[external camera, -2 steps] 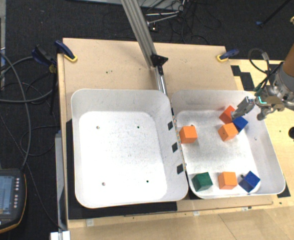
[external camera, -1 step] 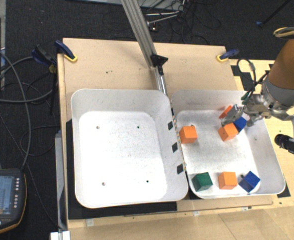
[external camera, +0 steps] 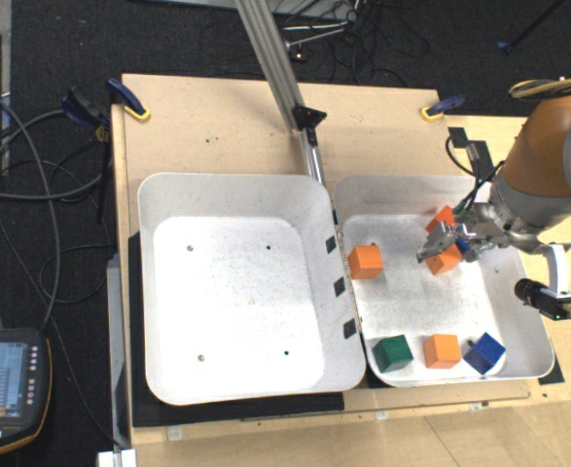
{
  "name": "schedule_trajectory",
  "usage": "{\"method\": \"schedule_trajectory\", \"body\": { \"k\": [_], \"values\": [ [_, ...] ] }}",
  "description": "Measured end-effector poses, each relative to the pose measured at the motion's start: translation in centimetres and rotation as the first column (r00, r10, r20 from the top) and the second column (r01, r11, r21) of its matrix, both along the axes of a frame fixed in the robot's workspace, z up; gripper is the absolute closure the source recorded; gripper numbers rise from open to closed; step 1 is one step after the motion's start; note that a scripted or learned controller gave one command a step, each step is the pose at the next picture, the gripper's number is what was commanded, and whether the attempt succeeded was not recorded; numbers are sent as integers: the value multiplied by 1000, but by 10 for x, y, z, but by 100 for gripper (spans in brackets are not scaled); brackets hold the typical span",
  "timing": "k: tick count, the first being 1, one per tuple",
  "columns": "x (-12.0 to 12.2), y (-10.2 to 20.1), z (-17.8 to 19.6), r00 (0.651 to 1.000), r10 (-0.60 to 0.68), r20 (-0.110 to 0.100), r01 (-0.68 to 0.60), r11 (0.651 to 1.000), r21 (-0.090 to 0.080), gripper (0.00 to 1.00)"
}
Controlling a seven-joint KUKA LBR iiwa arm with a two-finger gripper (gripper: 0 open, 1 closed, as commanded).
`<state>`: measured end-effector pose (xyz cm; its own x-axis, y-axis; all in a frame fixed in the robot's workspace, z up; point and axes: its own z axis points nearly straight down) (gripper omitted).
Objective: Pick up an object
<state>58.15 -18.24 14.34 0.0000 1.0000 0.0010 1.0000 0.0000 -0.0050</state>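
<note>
My gripper (external camera: 446, 241) hangs over the upper middle of the right bin (external camera: 518, 309), at the end of the grey arm with the orange band that reaches in from the right. It is shut on an orange block (external camera: 446, 261), whose orange faces show above and below the grey fingers. Loose in the same bin lie another orange cube (external camera: 366, 261) near the left wall, and along the front wall a green cube (external camera: 394, 352), a third orange cube (external camera: 442, 350) and a blue cube (external camera: 483, 352).
The left bin (external camera: 168, 261) stands beside the right one, with black clips on the shared wall. A slanted metal pole (external camera: 275, 56) crosses the back of the bench. Clamps sit at the bench's rear corners.
</note>
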Motion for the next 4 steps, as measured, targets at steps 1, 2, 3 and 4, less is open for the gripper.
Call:
{"method": "schedule_trajectory", "body": {
  "k": [1,2,3,4],
  "values": [
    [0,0,-49,1000,0,5,0,1000,-2,0],
    [0,0,-38,1000,-1,6,1,1000,-2,100],
    [5,-3,5,1000,1,10,-1,1000,-3,100],
    [11,-12,62,1000,1,11,-1,1000,-4,100]
  ]
}}
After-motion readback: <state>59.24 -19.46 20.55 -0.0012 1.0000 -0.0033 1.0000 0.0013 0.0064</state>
